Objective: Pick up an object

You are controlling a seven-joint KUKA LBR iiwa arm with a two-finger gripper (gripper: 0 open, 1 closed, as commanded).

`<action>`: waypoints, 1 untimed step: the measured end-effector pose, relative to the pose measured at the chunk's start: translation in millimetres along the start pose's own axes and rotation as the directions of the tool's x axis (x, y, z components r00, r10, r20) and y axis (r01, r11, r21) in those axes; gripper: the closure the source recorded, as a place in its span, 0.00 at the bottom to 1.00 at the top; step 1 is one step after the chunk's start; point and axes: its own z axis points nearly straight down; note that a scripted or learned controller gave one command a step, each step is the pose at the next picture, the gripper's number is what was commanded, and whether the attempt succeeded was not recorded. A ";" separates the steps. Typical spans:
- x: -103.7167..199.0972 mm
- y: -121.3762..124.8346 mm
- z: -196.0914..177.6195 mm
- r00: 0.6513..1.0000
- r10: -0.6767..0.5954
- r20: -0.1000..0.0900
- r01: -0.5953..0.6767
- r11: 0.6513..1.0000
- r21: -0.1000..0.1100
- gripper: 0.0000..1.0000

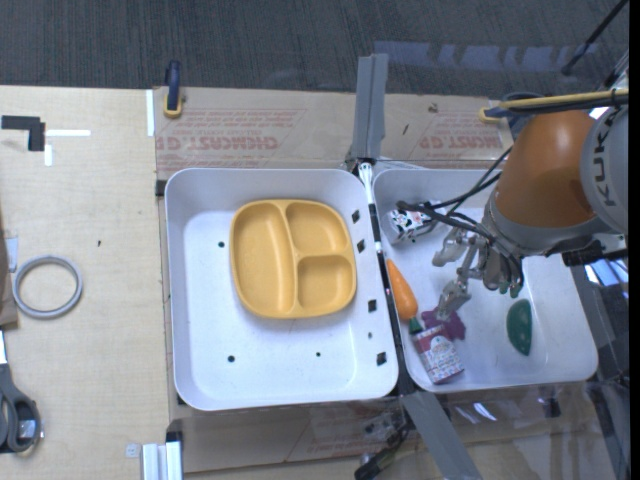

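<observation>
A yellow divided plate (294, 258) sat in the left bin (190, 298). In the right bin (560, 368) lay an orange carrot (402, 290), a green object (519, 327) and a small packet (438, 353) — the packet just below the gripper (455, 293). Whether its grip was parted or closed, I could not tell.

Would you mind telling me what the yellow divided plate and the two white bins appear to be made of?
The yellow three-compartment plate looks like moulded plastic with a matte finish: even colour, soft rounded ridges, no sharp glare. The shallow white bins, left and right, seem to be thin formed plastic, smooth and slightly glossy, with rounded corners; painted metal cannot be ruled out.
</observation>
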 end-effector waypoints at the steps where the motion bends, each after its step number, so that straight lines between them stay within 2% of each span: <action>1: -86.5 -29.3 24.5 0.953 -0.304 -0.003 0.304 0.953 0.001 0.00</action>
